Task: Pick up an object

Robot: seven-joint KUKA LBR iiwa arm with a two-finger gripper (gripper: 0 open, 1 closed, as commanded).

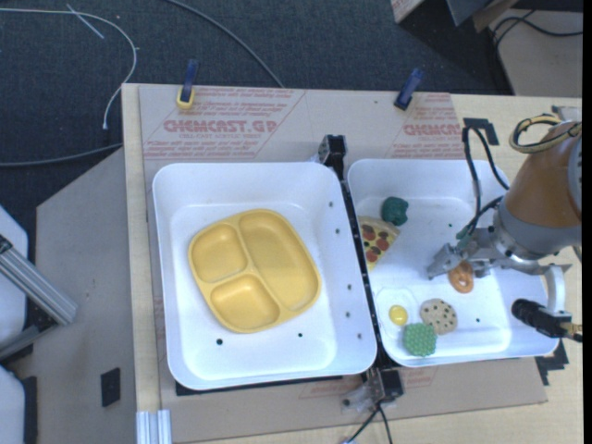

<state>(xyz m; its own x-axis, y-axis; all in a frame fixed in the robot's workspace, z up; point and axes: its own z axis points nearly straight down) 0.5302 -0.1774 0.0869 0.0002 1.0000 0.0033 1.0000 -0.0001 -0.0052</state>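
My gripper [451, 264] is low in the right bin [435, 176], reaching in from the right. An orange ring-shaped toy [461, 278] lies directly beside and partly under its tip, and I cannot make out whether it is touching or gripped. Left of the gripper lie a pizza slice [376, 240] and a dark green broccoli piece [395, 210]. Toward the bin's front sit a small yellow piece [398, 315], a speckled cookie [438, 315] and a light green round piece [420, 339].
The left bin [185, 192] holds a yellow divided plate [253, 268]. A black clamp [332, 148] sits between the bins at the back. Black cables [474, 169] trail over the right bin's far corner. Blue clips [189, 81] hold the cardboard base.
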